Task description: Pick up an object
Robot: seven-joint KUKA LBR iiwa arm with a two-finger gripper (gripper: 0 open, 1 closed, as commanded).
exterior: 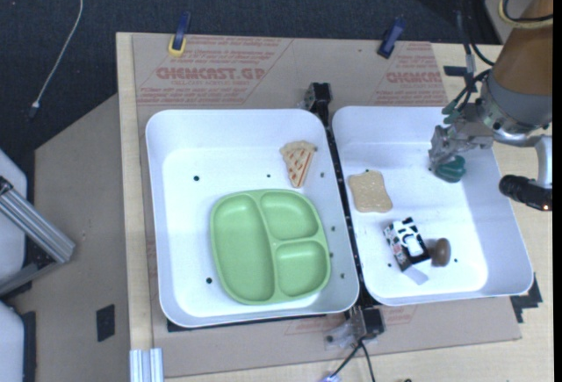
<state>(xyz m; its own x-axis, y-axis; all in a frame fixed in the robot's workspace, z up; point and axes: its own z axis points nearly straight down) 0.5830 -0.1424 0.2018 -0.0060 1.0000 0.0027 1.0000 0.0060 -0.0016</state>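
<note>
My gripper [450,159] hangs low over the back right part of the right bin [386,127], right above a small teal object [452,169] that shows partly beneath it. Whether the teal object sits between the fingers is hidden by the gripper body. Nearer the bin's left side lies a tan slice of bread [370,191]. Toward the front sit a black and white toy [404,241] and a small brown object [438,252] touching it.
The left bin [176,143] bears a green divided plate [269,245] and a sandwich wedge [298,162] behind it. A black clamp [318,96] sits between the bins at the back. Blue and yellow clips [179,35] hold the cardboard base.
</note>
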